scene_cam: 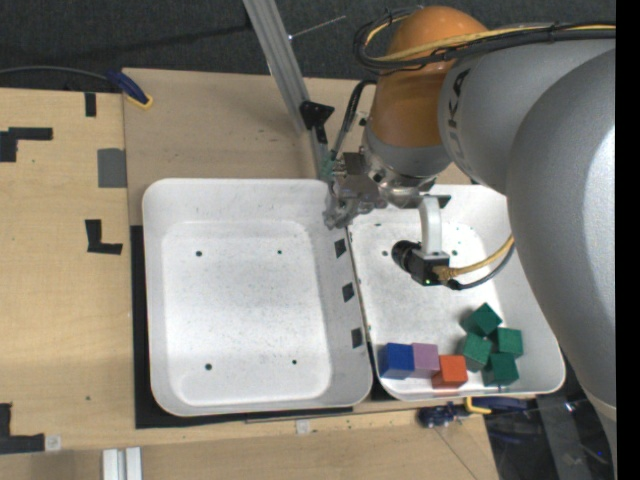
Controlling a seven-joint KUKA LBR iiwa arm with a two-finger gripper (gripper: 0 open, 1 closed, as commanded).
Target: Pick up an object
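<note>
Small blocks lie in the near corner of the right bin (400,313): a blue block (397,358), a purple block (425,356) and an orange block (452,370) in a row, with several green blocks (483,321) clustered to their right. My gripper (342,206) hangs over the far end of the ridge between the two bins, well away from the blocks. Nothing shows in its grasp. The orange wrist band (420,78) and the grey arm cover the right bin's far right part.
The left bin (152,208) sits beside the right one. A slanted metal pole (280,58) runs down to the gripper's area. A black fitting with cables (415,263) hangs over the right bin. Tan bench surface lies to the left.
</note>
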